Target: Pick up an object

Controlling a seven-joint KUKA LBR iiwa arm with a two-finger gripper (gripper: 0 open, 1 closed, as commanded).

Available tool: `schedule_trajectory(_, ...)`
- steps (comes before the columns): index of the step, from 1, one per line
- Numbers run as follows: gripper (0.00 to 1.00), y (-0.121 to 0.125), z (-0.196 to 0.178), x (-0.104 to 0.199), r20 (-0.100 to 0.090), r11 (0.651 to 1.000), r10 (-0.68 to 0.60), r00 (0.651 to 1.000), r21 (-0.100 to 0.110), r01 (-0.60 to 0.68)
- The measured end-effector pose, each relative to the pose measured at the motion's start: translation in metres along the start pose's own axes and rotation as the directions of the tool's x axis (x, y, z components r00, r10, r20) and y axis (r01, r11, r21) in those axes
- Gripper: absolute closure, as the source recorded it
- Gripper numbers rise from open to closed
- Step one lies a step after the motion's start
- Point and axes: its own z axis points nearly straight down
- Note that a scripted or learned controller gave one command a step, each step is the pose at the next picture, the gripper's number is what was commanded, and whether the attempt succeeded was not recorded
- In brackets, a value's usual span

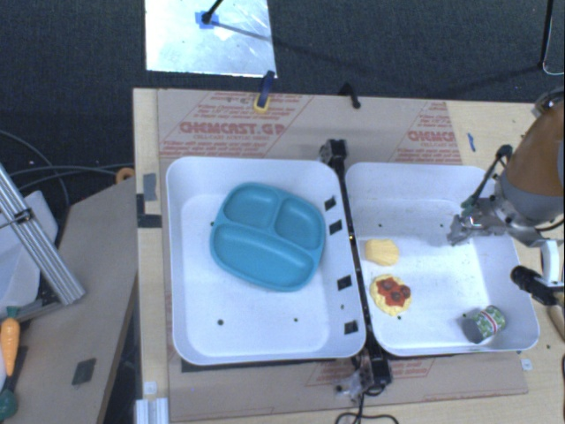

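A: Which step is the arm working through?

B: I'd judge it is approaching. The gripper (461,230) is hovering over the right bin (424,184), near its right wall, and nothing is sitting between its tips. Whether the jaws are spread or pressed together, I cannot tell; they are too small and blurred.

A: Where are the candidates lying?

B: 3 are waiting in that bin: a pale yellow piece (382,252) near the divider, a toy pizza slice (391,294) just below it, and a small can (484,322) lying on its side in the near right corner. None is touching the gripper.

A: So the next move is calling for what?

B: Probably picking 1 target, centring above it, then descending.

A: And the surroundings?

B: The left bin (190,325) is carrying a blue divided plate (267,237). Both bins are resting on a cardboard-covered counter (229,126), with dark carpet (71,51) spreading beyond.
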Motion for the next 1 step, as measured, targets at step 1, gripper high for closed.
schedule_trajectory(1, 1.0, 0.001, -0.0107, -0.0001, 0.001, 1.0, -0.001, 1.0, -0.003, 0.001)
